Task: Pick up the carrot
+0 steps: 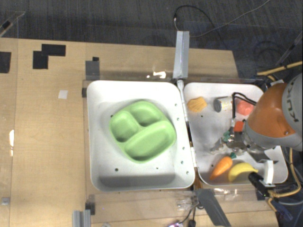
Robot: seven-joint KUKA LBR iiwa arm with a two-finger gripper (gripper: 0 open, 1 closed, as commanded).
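The orange carrot (221, 167) lies near the front edge of the right bin (203, 136), its tip pointing toward the front left. A yellow banana (241, 170) rests against its right side. My gripper (228, 146) hangs just above and behind the carrot's thick end, under the arm's orange band (267, 117). Nothing shows in its grasp.
A tan bread-like piece (197, 104), a grey and white can (222, 104) and a red object (244, 108) sit along the right bin's back. The left bin (99, 164) holds a green divided plate (142, 129). A metal divider (187, 131) separates the bins.
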